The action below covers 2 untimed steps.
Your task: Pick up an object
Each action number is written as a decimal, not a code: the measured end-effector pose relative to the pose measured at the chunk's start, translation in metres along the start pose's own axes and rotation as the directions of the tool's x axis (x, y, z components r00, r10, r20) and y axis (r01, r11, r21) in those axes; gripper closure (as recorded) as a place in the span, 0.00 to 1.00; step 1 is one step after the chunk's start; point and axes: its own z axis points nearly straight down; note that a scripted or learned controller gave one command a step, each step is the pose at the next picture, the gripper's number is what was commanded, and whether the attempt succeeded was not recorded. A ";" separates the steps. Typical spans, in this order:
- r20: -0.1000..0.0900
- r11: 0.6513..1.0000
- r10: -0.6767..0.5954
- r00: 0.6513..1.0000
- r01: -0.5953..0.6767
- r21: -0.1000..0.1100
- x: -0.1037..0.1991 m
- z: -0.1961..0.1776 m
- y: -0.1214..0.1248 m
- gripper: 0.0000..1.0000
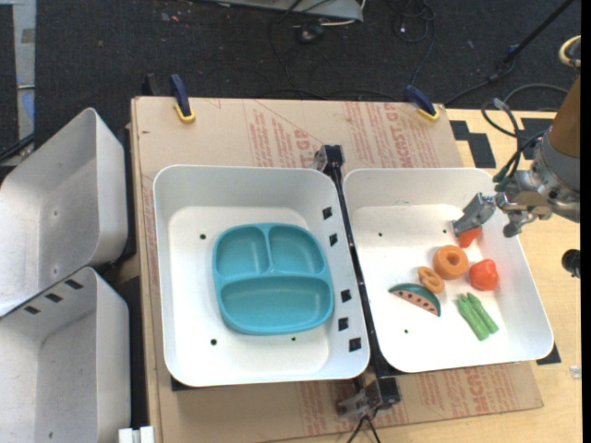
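gripper [491, 212] hovers over right bin [388, 192] w/ jaws spread, grasping nothing, just above a red toy [470, 237] nr the doughnut [451, 262].

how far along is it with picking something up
Done: the gripper has reached the right bin and sits at its upper right, beside a small red piece. In hand: nothing shows between its fingers. Left: grasp and lift. The donut, tomato, watermelon slice and green beans all lie on the bin floor; the blue tray sits in the left bin.
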 end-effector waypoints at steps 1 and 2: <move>0.003 1.000 -0.003 1.000 0.003 -0.012 0.000 -0.007 0.002 0.00; 0.002 1.000 -0.002 1.000 0.002 -0.009 0.003 0.038 0.008 0.00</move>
